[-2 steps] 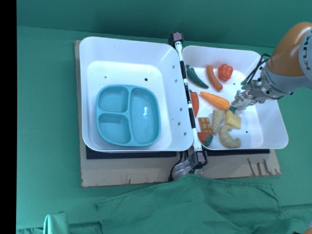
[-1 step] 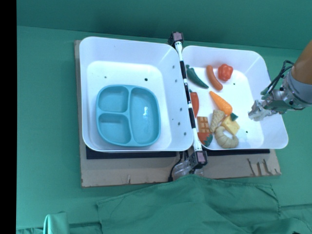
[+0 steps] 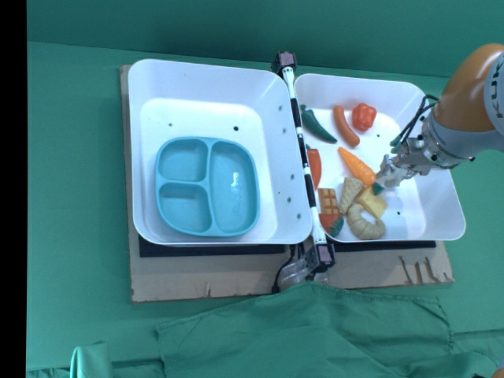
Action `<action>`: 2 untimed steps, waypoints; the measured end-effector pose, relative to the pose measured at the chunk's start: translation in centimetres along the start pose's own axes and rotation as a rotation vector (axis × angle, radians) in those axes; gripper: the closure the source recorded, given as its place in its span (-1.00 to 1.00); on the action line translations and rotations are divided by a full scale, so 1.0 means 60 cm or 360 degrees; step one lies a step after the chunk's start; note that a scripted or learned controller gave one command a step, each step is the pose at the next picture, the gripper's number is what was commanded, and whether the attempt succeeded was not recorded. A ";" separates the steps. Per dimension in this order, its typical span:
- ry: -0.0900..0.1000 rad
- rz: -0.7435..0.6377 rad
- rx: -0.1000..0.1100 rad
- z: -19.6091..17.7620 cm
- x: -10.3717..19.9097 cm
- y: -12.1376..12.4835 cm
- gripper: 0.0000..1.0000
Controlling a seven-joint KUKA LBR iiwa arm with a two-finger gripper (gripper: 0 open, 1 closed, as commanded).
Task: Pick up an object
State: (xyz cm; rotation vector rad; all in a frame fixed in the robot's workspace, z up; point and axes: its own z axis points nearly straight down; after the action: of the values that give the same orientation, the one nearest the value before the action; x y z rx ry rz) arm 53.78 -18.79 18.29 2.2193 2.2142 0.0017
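The right white bin (image 3: 441, 211) holds several toy foods: an orange carrot (image 3: 354, 164), a red pepper (image 3: 363, 116), an orange sausage (image 3: 345, 125), a dark green chilli (image 3: 317, 124), a yellow block (image 3: 371, 203), a beige croissant (image 3: 366, 223), a waffle piece (image 3: 327, 200) and a red piece (image 3: 315, 166) by the divider. My gripper (image 3: 383, 181) reaches in from the right and hangs low, its tip right at the carrot's green end and just above the yellow block. I see nothing held between its fingers.
The left white bin (image 3: 157, 81) holds a light blue divided plate (image 3: 206, 186). A black-and-white bar (image 3: 302, 144) runs between the bins. Both bins rest on a cardboard sheet (image 3: 205, 286) over green cloth, which bunches up at the front.
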 end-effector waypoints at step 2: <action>0.0000 0.0002 0.0001 -0.158 0.000 0.018 -1.00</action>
State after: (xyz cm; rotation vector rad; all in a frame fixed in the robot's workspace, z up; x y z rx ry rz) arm 54.79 -18.75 27.77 2.2209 2.2131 0.0015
